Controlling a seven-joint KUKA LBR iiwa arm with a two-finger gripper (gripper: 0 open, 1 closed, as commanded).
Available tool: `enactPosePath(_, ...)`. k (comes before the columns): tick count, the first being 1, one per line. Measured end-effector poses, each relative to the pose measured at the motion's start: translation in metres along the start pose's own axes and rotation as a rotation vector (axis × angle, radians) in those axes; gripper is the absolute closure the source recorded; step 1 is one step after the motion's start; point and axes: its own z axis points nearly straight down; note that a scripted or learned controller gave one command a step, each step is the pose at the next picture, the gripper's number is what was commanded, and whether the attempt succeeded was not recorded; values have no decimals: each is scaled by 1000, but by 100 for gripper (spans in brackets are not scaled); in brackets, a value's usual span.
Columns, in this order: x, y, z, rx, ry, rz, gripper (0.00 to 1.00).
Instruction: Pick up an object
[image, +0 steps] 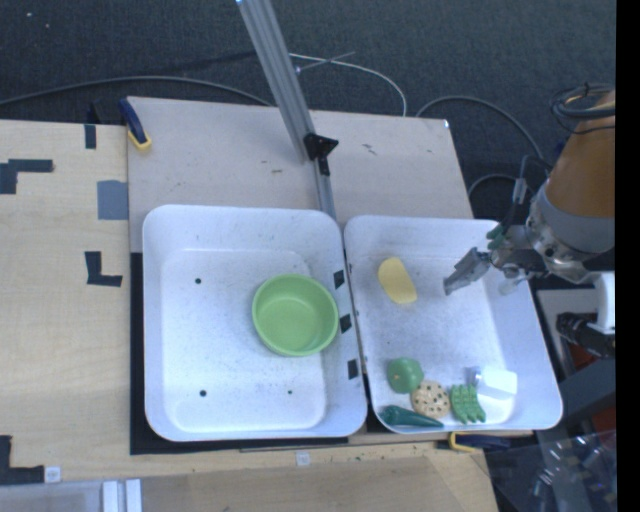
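The gripper (470, 272) is seen above the right bin (520, 330), over its far right part, reaching in from the right. One grey finger (463, 272) is visible, pointing left and downward toward the bin floor. Whether the claw is open or closed cannot be told from this angle, and nothing is seen held in it. The fingertip lies to the right of the yellow object (397, 280), apart from it. Behind the gripper, the wrist and the orange band (583, 170) of the arm are seen at the right edge.

Two shallow white bins are set side by side on a pale bench (230, 150). The left bin (180, 310) contains a green bowl (294, 314), placed upright toward its right side. A grey metal pole (285, 75) rises at a slant from the far edge between the bins. Cables (360, 70) lie on the dark floor beyond the bench, and a blue and yellow clamp (134, 123) is fixed at the bench's far left corner. Dark tape marks (100, 270) are seen on the wooden surface to the left.

The yellow object is a rounded, elongated piece lying in the far left part of the right bin. Along the near edge of that bin a group of small items is gathered: a green round object (404, 374), a speckled tan object (430, 398), a dark teal object (410, 417), a bright green ridged object (467, 403) and a white block (497, 382). These lie close together, some touching.
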Motion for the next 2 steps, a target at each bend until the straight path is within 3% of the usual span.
enactPosePath(1,0,0,0,0,0,0,0)
enactPosePath(2,1,4,63,6,1,1,0)
